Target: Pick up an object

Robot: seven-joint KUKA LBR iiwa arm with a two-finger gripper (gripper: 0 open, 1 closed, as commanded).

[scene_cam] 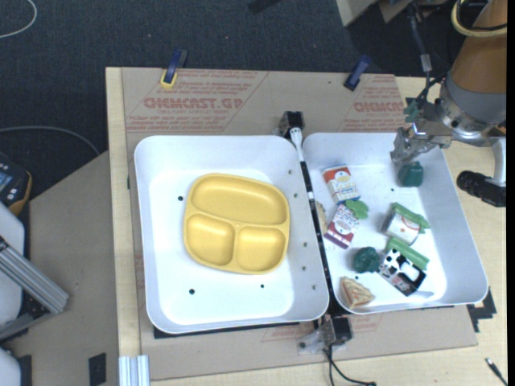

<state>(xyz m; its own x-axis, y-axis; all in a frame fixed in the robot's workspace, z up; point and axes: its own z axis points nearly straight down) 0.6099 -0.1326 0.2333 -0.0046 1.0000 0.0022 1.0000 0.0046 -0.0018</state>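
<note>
Tool: the tool [412, 153] hangs over the far right corner of the right bin [463, 240], directly above a small dark green object [412, 174]; whether its fingers are spread or pressed together cannot be told from this angle, and nothing can be seen pinched between them.
Task's thing: the small dark green object lies on the bin floor near the far wall, just under the tool tip, touching or nearly touching it.
Step in hand: judged as the descent or closing on that green piece, early in the pick.
Doing it well: the tool should come straight down, centred on the piece, so that both fingers pass its sides before closing; the bin wall is close, so the finger on that side needs room. A lift should come only once the piece sits firmly between the fingers.
Other things in the right bin: a red and white packet [342, 183], a second small packet [344, 222] with a green bit on it, another dark green lump [366, 259], a white and green item [405, 224], a black and white item [402, 270], and a tan wedge [356, 293] near the front.
In the way: none of these crowd the target; they lie well apart from it.
Left bin: the left bin [157, 240] holds a yellow divided plate [236, 222].
Surface: the surface [241, 99] is covered with printed brown board.
</note>
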